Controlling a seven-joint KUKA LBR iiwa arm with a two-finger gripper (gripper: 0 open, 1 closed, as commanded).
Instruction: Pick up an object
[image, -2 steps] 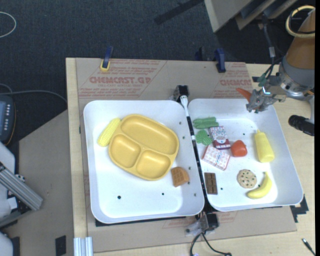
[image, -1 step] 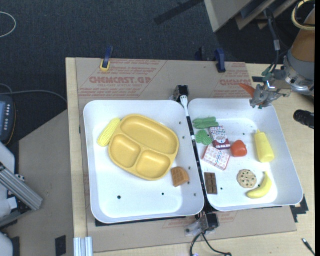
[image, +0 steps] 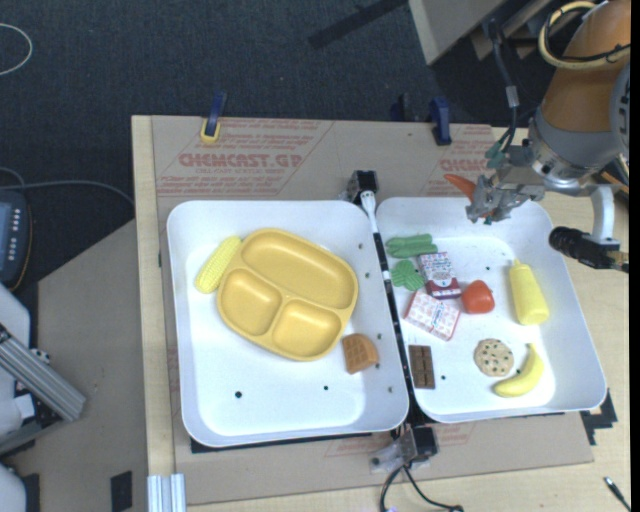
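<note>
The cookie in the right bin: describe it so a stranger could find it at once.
Look in the right bin, near its front edge. The cookie lies just left of the banana. It alone is round, flat, tan and dotted with dark chips.

1. Left bin (image: 190, 300): yellow divided plate (image: 285, 293), corn cob (image: 217, 263), brown bread piece (image: 360, 352).
2. Right bin (image: 570, 330): banana (image: 522, 375), cookie (image: 493, 356), tomato (image: 478, 297).
3. Gripper (image: 490, 208) above right bin's far edge.

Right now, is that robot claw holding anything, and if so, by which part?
It cannot be told. The gripper hangs over the far edge of the right bin, and nothing can be made out between its fingers; the toy food lies in the bins.
</note>
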